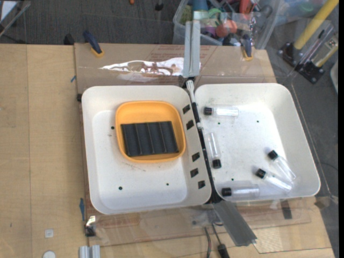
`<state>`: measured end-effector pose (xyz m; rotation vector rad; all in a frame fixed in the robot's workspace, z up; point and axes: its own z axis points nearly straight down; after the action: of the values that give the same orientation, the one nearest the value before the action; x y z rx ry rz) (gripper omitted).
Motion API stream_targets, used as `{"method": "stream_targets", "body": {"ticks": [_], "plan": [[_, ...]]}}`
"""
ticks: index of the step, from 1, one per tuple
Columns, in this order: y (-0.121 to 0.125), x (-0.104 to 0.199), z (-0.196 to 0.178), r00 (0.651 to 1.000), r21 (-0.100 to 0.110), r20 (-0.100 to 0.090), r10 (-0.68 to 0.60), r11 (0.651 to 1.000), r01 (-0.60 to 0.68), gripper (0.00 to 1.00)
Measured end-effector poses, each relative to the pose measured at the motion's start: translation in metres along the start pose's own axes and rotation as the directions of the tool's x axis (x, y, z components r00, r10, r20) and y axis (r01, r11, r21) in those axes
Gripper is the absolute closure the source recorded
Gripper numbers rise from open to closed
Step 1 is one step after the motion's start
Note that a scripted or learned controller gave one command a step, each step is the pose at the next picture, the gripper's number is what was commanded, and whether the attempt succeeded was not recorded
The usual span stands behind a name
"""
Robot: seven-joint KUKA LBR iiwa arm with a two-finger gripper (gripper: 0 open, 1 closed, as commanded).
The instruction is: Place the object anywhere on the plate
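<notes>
Five clear tubes lie in the right bin (301, 144). The nearest tube (240, 191) rests by the front wall; farthest is one (220, 112) with a black cap. The orange plate (150, 129) sits in the left bin (102, 187). Best picked is a tube apart from the walls. The gripper's state I cannot tell.

I see open floor around the orange plate (150, 130) in the left bin (102, 192). In the right bin (301, 144), five capped tubes (220, 112) lie scattered, its centre free.
</notes>
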<state>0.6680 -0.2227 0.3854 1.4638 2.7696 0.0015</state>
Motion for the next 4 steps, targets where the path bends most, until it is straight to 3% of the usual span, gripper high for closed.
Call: {"method": "stream_targets", "body": {"ticks": [1,2,3,4], "plan": [[0.001,0.000,-0.051,0.949,-0.001,0.001,-0.316,0.949,0.316,1.00],[-0.004,0.005,-0.051,0.829,-0.002,-0.005,-0.559,0.829,0.559,1.00],[-0.004,0.007,-0.051,0.733,-0.002,-0.005,-0.680,0.733,0.680,1.00],[-0.009,0.008,-0.052,0.463,-0.005,-0.003,-0.886,0.463,0.886,1.00]]}}
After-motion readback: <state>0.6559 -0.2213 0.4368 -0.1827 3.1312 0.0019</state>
